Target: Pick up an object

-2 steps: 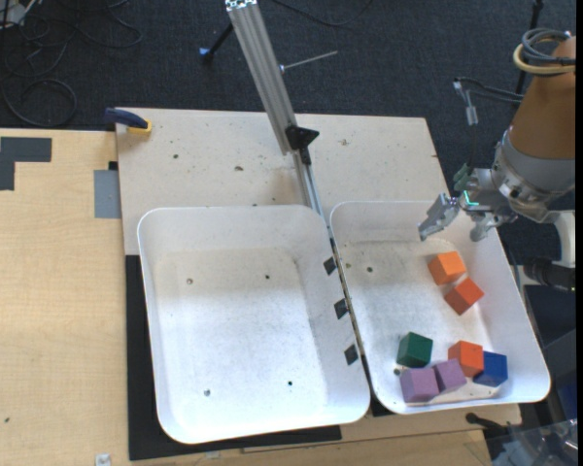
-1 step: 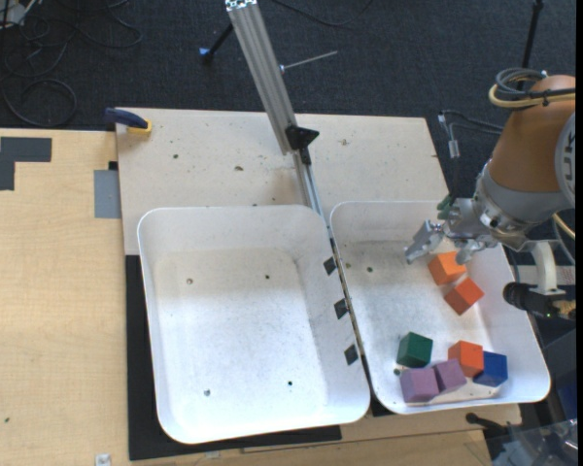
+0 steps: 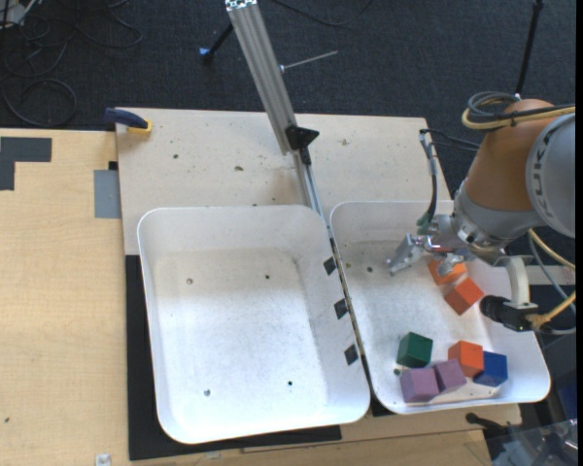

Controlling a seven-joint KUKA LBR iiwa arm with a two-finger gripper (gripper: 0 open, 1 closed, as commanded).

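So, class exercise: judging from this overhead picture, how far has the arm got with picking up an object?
Done: the arm has reached into the right bin; its gripper sits low over the floor. In hand: nothing shows between the fingers. Left: a grasp and lift. An orange block lies beside the wrist; the green block, purple blocks and blue block sit clustered nearer the front.

Light is even and fairly bright over the counter (image 3: 223,153), falling from above. The two white bins (image 3: 253,318) glare slightly and lose surface detail. Shadows are soft and short beneath the coloured blocks (image 3: 447,367). The dark floor (image 3: 126,37) beyond stays dim. Overall sharpness is modest, with grainy, soft edges.
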